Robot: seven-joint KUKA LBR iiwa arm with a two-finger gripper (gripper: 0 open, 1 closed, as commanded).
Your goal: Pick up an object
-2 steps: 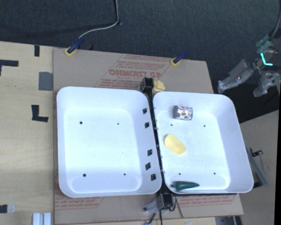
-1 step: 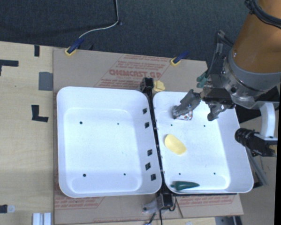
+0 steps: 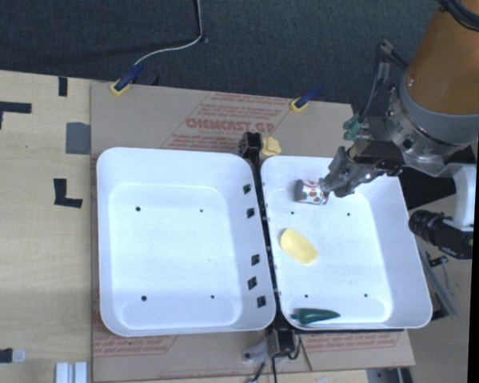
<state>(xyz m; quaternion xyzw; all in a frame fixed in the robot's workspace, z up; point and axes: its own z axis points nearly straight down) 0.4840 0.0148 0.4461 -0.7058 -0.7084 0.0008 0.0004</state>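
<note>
Small patterned object (image 3: pixel 311 192) lies just left of the gripper (image 3: pixel 333 186); whether the jaws are open or closed cannot be told. Judged step: closing in to grasp; next, straddle it squarely.

It was a robotics lab: a grey-and-orange arm (image 3: pixel 446 69) stood over two white bins (image 3: pixel 169 319) clipped onto a cardboard sheet (image 3: pixel 227 122) on the worktop (image 3: pixel 30 216), with black tape marks (image 3: pixel 63 193) and a loose cable (image 3: pixel 196 24).
</note>
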